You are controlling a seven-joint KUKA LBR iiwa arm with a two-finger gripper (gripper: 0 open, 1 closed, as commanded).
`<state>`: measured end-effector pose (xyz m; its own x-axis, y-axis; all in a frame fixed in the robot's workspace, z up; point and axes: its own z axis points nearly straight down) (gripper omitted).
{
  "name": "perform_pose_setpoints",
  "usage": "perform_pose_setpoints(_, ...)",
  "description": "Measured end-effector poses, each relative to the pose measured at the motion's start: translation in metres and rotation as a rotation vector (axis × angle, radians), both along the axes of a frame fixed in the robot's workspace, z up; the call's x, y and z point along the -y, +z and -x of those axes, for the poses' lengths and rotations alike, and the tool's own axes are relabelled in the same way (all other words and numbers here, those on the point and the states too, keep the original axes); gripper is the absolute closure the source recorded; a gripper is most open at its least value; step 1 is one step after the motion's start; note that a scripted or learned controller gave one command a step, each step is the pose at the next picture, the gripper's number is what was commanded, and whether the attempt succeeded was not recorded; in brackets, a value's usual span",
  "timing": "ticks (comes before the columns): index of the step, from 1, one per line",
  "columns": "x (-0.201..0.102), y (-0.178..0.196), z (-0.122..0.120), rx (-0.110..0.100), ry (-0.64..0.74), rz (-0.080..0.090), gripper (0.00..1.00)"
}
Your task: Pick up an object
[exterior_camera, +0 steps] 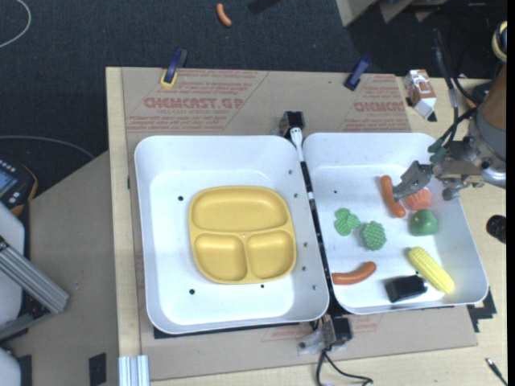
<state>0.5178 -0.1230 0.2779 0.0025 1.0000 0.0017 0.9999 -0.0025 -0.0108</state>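
Arm: cut off by right edge; upper links out of frame.
End effector: finger state indistinct.
Red-orange item: partly covered by end effector; identity unclear.
Green item: too small to identify.
Black block: featureless, type unclear.
Desk lettering: partly legible.

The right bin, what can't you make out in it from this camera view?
- Pincer: blurred, too small to tell open from shut, or whether it touches anything.
- Red-orange item under it: partly covered by the pincer, identity unclear.
- Black object by the corn: dark, featureless, kind unclear.
- Arm: cut off by the right edge.
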Motion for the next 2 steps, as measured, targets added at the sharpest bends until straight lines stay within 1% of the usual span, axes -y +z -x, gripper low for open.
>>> perform_pose_setpoints(1,0.0,0.005,-0.002,0.011,0.002,0.002,0.0)
perform_pose_setpoints(2,0.009,-0.045,-0.006,0.004,0.001,0.0,0.0)
